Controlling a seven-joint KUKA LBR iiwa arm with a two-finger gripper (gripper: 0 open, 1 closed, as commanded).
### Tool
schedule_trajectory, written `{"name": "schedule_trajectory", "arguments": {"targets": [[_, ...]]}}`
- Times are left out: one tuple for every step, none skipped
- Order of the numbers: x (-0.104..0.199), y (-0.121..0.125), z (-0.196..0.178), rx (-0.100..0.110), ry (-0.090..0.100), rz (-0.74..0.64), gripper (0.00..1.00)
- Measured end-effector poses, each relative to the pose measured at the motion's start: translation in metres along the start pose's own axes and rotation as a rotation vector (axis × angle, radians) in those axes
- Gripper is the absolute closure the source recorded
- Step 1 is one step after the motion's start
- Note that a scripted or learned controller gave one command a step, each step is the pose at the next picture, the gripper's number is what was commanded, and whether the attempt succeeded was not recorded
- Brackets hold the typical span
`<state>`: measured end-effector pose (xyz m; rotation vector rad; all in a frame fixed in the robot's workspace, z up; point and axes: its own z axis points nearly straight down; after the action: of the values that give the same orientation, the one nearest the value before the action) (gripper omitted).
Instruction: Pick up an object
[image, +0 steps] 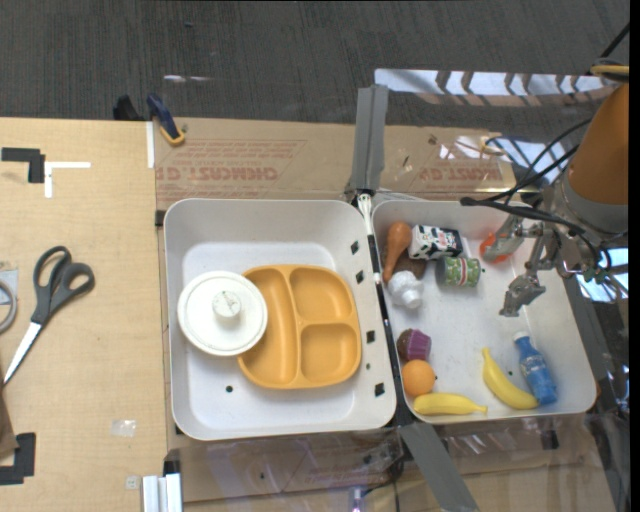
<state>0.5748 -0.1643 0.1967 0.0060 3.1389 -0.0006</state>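
A robotics lab: taped cardboard bench, scissors, loose cables.

We see scissors lying on the bench. We also see a blue clamp by the cardboard.

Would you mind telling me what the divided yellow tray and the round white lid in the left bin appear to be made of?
The divided yellow tray looks like moulded plastic with a matte finish: uniform colour, rounded compartment walls, soft highlights. The round white lid also looks plastic, smooth and slightly glossy, with a small moulded knob; ceramic cannot be ruled out.
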Motion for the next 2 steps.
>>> {"name": "schedule_trajectory", "arguments": {"targets": [[0.033,-0.058,0.104,0.001,-0.001,0.175,0.00],[0.092,-0.058,0.101,0.003,-0.013,0.312,0.00]]}}
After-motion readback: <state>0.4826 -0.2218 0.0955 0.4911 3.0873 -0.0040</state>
